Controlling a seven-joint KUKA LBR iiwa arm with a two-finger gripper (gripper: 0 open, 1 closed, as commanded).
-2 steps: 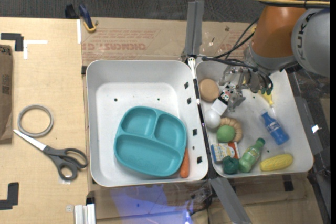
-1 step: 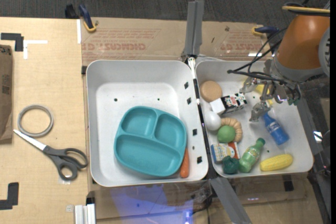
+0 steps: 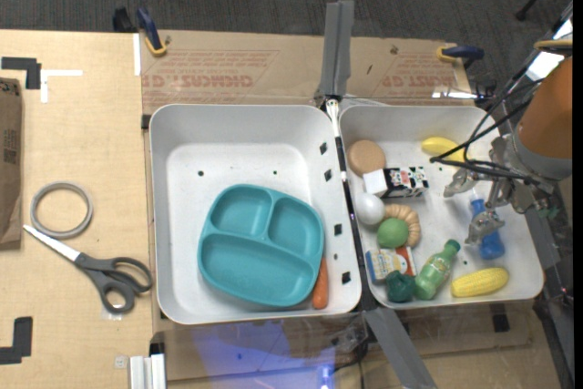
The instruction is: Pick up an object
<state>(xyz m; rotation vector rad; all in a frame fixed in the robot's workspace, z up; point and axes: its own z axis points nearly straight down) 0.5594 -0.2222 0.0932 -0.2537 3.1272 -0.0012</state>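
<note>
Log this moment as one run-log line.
arm: over right bin | gripper: above blue object | grasp: unconfirmed | left bin: teal tray, carrot

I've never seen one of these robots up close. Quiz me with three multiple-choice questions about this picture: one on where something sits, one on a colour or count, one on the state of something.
1. Where does the carrot lie?
A. In the left bin, beside the teal divided plate
B. In the right bin, on the corn
C. On the bench by the scissors

2. What colour is the small bottle in the right bin?
A. Red
B. Green
C. Black

3. How is the teal divided plate?
A. Piled with food
B. Flipped upside down
C. Right side up, compartments bare

Answers:
1. A: the carrot rests against the plate's right edge inside the left bin.
2. B: its body and cap are green.
3. C: all three compartments face up, nothing in them.
</note>
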